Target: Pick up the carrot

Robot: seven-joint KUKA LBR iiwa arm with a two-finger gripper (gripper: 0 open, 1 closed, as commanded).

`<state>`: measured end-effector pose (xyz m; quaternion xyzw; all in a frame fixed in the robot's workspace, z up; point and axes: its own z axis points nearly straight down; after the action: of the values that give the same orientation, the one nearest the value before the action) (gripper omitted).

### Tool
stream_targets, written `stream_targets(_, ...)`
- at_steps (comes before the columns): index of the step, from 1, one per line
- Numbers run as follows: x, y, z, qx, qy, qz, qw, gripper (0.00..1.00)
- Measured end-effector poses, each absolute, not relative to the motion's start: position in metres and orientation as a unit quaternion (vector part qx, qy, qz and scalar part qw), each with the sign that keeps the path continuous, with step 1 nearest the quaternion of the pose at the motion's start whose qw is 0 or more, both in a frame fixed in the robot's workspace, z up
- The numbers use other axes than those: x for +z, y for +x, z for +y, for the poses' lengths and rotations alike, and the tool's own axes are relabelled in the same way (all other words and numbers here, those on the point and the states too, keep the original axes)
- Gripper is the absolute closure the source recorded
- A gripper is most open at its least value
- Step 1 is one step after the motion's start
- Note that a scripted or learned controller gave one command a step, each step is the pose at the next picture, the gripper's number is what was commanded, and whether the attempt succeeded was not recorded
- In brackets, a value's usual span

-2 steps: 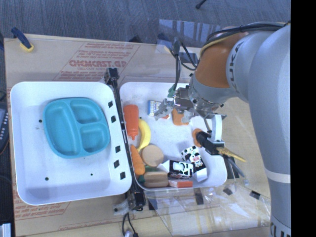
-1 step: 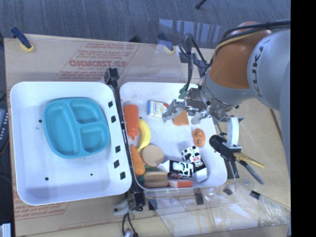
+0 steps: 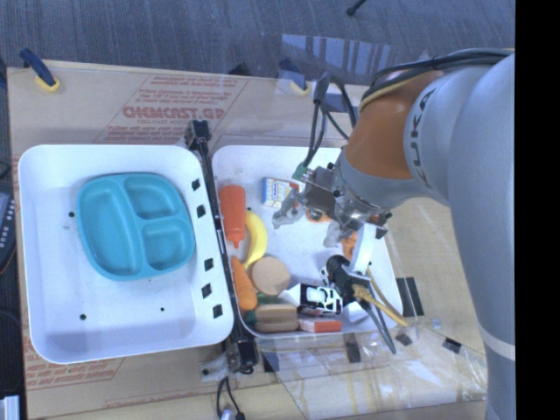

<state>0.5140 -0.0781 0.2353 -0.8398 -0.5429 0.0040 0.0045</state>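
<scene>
With the carrot (image 3: 244,284) lying along the right bin's (image 3: 262,160) left wall, lower centre of frame below the banana (image 3: 255,238), the gripper (image 3: 308,206) is hovering released above mid-bin, needing to shift down-left and align along it.

The bins (image 3: 52,339) are seen as smooth, glossy white plastic. The surface (image 3: 114,103) is covered by matt brown cardboard. A matt plastic finish is shown by the carrot (image 3: 244,285) and by the teal tray (image 3: 136,226) at nine o'clock.
</scene>
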Motion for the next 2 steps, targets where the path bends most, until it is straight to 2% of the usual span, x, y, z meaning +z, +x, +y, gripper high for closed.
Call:
stream_targets(1,0.221,0.557,-0.149,0.0032,-0.846,-0.533,0.003,0.00)
stream_targets(2,0.190,0.553,-0.077,0.0020,-0.813,-0.582,0.005,0.00)
